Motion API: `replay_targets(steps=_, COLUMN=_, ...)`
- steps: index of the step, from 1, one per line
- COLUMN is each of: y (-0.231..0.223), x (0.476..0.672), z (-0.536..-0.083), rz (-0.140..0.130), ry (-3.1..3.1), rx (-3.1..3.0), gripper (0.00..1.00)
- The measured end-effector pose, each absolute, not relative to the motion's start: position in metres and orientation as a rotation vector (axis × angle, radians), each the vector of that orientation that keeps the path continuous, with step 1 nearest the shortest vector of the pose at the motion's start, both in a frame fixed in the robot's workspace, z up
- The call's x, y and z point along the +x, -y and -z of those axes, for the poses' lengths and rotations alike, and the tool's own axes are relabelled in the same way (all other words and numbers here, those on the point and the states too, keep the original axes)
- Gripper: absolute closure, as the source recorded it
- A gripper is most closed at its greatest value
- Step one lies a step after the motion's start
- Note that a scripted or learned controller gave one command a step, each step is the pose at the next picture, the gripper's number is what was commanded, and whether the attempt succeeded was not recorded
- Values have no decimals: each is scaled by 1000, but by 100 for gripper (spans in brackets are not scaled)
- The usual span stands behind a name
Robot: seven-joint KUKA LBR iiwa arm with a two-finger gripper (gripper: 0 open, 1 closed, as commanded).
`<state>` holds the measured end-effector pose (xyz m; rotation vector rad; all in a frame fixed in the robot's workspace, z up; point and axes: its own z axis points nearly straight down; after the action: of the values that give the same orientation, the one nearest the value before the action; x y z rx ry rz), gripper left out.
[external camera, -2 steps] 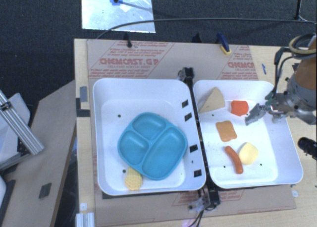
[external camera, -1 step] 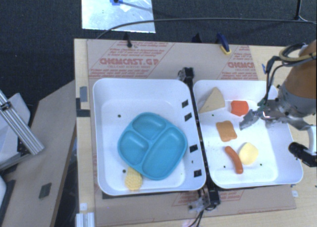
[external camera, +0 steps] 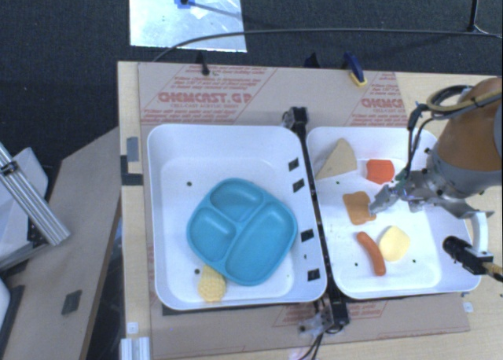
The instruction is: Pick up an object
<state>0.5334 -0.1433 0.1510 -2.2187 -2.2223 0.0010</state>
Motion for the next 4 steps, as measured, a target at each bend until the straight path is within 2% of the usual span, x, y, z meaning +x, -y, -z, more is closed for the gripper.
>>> replay_targets(steps=1, y=134, x=532, z=-92, rz=-1, ry=2222, rx=-2218, gripper=0)
replay_targets(steps=2, y=136, x=534, z=-106, rz=2, ry=2225, rx=-2221, gripper=100)
replay_targets(steps=3, y=145, x=533, z=-166, rz=5, ry=2226, rx=-2225, gripper=100)
replay_targets(steps=4, y=137, x=541, z=-216, rz=6, ry=2232, rx=-2219, gripper=100)
